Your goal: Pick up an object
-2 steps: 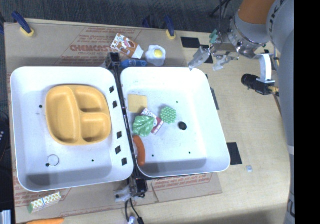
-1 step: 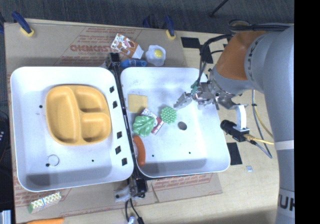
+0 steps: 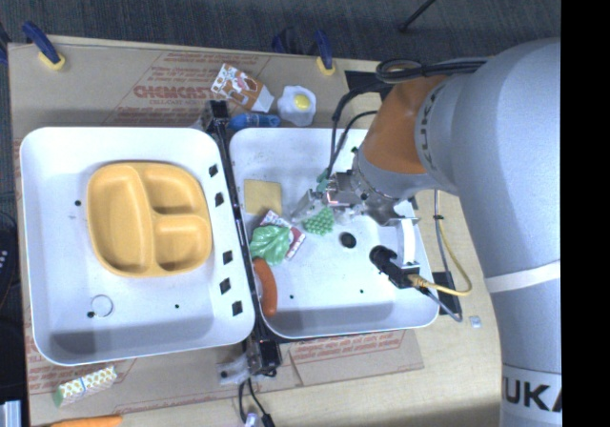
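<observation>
— Cardboard covered the desk (image 3: 172,82), and on it sat two white bins, side by side. What lay in the left bin (image 3: 38,225)?

— One yellow tray (image 3: 150,216) with three compartments, lying flat near the middle.

— And the right bin (image 3: 315,320)?

— A tan square (image 3: 262,194) near the divider, a green leafy piece (image 3: 271,242) just below it, an orange sausage-shaped thing (image 3: 267,288) along the left wall, and a green knobbly ball (image 3: 320,221) by the middle.

— Where was the gripper (image 3: 329,198)?

— Low over the right bin, reaching in from the right, its tip just above and touching or nearly touching the green ball.

— Did the fingers have it?

— I could not tell. They were small and cluttered by cables; how far apart they stood was unclear, and nothing plainly sat between them.

— Anything outside the bins?

— A yellow-and-white piece (image 3: 298,104) and a printed packet (image 3: 233,85) behind the right bin, and blue clamps (image 3: 43,46) on the cardboard's far edge.
</observation>
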You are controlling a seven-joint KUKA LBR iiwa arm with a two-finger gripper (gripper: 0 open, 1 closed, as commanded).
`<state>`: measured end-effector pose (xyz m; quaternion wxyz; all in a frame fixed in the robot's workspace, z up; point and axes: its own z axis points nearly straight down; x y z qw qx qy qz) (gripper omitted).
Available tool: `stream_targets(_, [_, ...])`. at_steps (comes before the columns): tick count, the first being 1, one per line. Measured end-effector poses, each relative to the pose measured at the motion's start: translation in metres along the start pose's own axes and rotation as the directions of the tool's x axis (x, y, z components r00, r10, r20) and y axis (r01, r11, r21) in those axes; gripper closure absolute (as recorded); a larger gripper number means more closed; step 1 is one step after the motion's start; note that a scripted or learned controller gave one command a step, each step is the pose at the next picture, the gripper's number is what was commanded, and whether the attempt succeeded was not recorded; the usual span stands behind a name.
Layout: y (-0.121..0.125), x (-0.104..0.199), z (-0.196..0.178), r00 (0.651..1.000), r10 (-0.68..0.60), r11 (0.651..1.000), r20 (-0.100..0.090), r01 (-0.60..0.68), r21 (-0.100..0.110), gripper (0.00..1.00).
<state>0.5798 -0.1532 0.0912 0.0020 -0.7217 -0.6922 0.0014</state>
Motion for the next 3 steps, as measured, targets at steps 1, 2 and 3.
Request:
stream_targets(1, [-0.006, 0.04, 0.0, 1.0, 0.011, 1.0, 0.0, -0.011, 0.001, 0.0])
stream_targets(2, [-0.006, 0.04, -0.01, 1.0, 0.008, 1.0, -0.001, -0.008, 0.003, 1.0])
stream_targets(3, [-0.018, 0.06, -0.082, 0.949, 0.314, 0.949, -0.001, -0.314, -0.002, 1.0])
